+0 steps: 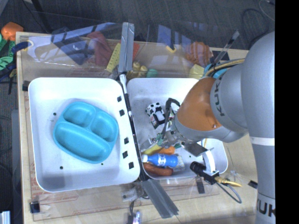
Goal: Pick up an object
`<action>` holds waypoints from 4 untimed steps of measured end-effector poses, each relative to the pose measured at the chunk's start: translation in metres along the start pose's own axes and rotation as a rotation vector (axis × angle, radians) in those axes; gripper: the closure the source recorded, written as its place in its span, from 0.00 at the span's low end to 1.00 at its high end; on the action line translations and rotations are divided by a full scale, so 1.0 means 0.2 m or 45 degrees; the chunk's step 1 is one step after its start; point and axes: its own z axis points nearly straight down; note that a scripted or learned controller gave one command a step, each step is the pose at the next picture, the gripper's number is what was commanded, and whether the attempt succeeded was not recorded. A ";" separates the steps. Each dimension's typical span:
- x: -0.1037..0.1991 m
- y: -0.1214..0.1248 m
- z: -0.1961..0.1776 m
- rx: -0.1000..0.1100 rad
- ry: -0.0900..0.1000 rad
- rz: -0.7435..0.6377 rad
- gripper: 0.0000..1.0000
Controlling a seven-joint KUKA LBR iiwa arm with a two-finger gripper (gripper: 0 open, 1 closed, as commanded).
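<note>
Two white bins sit side by side on the bench [23,125]. The left bin [42,171] holds one thing, a blue tray [86,130] with three hollows, lying flat with its long axis running from upper left to lower right; bare white floor rings it on all sides, widest along the near edge. A grey divider [125,55] stands between the two bins at their far end.

The right bin [140,90] is crowded. Near its middle sits one small black-and-white toy [154,112]. Along the near wall lie three long things almost side by side: a yellow-green stick [152,149] farthest back, then a bottle [162,160] with a blue label, then a reddish-brown sausage shape [158,170] just against the near rim. The bottle lies on its side, its long axis running left to right, its white end to the left. An orange piece [168,150] lies just behind the bottle, touching or nearly touching it.

The arm [219,111] covers the right half of this bin, so open floor shows only in the far left corner. The claw [168,133] sits low over the clutter just behind the orange piece; it is too tangled with wires and small parts to tell whether it is spread or pinching anything.
</note>
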 end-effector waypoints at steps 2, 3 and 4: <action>-0.02 0.09 -0.05 0.000 0.000 -0.124 1.00; -0.02 0.09 -0.05 0.000 0.000 -0.125 0.00; 0.01 0.04 -0.02 -0.012 -0.023 -0.256 0.00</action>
